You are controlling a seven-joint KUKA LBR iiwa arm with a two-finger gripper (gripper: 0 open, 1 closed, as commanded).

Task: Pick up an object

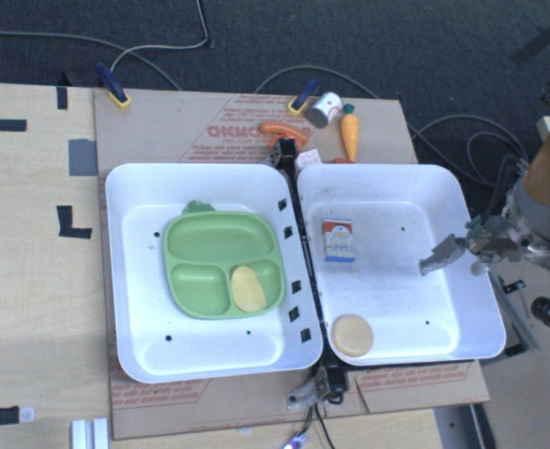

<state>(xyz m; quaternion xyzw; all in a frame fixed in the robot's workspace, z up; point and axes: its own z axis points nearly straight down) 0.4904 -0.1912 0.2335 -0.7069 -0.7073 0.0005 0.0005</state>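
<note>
White right bin [443,195] is carrying a small carton [338,239]; the gripper [441,254], jaws' state untellable, is hovering beside its right wall, risking clipping the rim.

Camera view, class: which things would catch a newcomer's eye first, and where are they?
The green divided plate in the left bin, with a yellow piece in its lower right compartment. In the right bin, a small carton lies mid-floor, a round tan item sits near the front edge, and the pincer hangs at the right side.
</note>
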